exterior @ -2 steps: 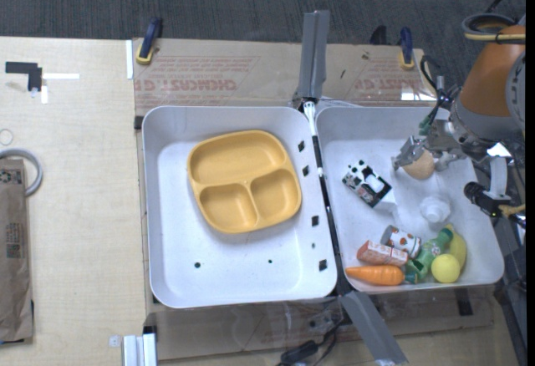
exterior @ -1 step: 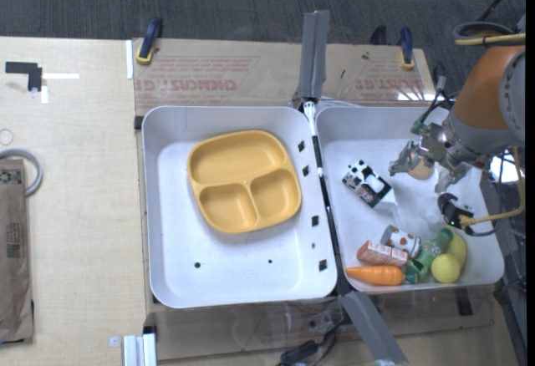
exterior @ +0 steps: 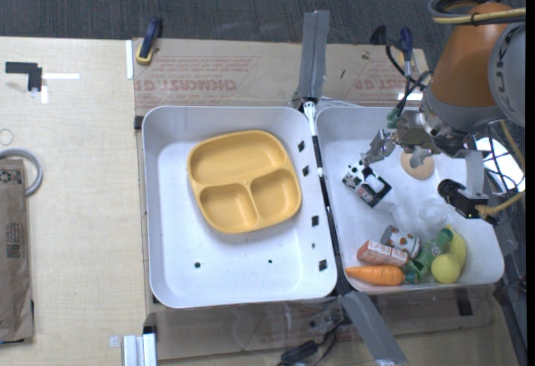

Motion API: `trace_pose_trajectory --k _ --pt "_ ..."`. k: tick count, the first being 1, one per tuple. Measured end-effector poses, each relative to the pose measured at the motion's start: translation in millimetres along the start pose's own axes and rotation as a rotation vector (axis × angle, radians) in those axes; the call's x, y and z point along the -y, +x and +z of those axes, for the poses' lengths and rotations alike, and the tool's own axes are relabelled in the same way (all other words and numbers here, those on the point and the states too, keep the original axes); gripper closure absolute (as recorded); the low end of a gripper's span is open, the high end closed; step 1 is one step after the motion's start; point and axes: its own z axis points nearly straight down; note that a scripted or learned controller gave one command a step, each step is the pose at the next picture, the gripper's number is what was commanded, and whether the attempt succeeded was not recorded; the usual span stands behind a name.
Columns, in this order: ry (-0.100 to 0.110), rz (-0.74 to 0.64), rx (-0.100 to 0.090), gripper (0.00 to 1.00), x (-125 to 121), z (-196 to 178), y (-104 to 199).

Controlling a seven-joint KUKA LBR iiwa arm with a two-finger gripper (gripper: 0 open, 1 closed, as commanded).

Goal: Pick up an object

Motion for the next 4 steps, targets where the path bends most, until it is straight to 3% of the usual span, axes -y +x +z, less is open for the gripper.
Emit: trace_pose_trajectory --k 1,2,3,4 --pt "-0.019 -0.037 -0.001 0.0 -1 63 -11" --pt "-0.037 0.01 0.0 0.0 7 70 -3" --pt "-0.046 0.01 0.002 1.0 3 57 -4" --pt "-0.045 0.011 0.004 0.0 3 58 -5"
